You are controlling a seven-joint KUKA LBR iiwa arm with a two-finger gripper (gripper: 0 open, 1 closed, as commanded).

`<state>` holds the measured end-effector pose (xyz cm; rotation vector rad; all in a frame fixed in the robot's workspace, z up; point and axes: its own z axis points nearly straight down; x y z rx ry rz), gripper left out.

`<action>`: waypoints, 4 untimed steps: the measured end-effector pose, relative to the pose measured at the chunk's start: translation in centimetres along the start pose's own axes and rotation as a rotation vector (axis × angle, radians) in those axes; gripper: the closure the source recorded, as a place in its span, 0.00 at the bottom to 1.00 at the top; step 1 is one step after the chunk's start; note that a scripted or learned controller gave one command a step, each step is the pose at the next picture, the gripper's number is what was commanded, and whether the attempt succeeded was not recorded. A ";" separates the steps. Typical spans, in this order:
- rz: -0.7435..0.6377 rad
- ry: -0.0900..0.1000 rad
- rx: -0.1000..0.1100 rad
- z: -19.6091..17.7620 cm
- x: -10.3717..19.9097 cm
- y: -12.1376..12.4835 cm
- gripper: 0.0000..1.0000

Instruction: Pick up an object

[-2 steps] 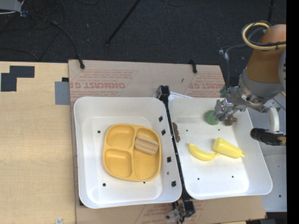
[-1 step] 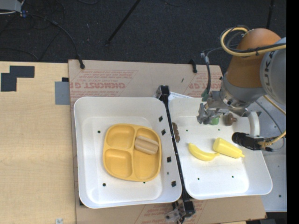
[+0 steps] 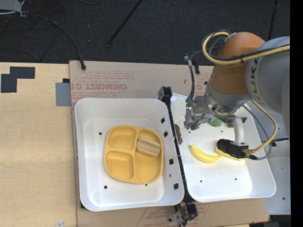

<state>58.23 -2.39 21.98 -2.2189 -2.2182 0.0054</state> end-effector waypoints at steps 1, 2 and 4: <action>-0.003 0.000 -0.002 -1.2 5.3 0.0 1.00; -0.002 -0.001 0.000 -0.2 9.7 -0.7 1.00; -0.002 -0.001 -0.001 -1.5 13.4 -1.0 0.00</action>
